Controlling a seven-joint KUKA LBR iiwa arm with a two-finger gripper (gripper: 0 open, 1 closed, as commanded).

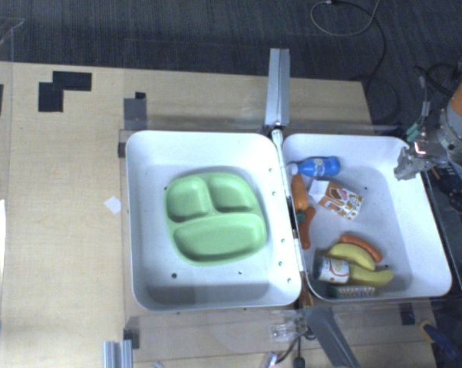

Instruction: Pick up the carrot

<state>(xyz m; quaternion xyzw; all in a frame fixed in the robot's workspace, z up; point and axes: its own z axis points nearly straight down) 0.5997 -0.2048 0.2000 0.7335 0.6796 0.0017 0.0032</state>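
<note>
Against the left wall of the right bin (415, 205), close under the divider between the two bins, lies the carrot (299, 194), orange, its long axis running roughly from the far side of the bin toward the near side, parallel to that wall. Just below it, nearly end to end, sits a darker reddish piece (305, 228) that may be a chilli or sausage; which one is hard to tell. The gripper (412, 162) hovers at the bin's far right rim, well apart from the carrot, which lies to its left across the whole width of the bin and slightly nearer the camera. Whether the gripper is spread or closed cannot be made out; nothing is seen held in it. Sharing the right bin are a blue-capped bottle (316, 165) near the carrot's far end, a printed packet (339, 201), a banana (358, 264), a red-orange sausage-like piece (361, 245) and a small can (334, 270). The left bin (143, 228) holds a green divided plate (216, 216).
</note>
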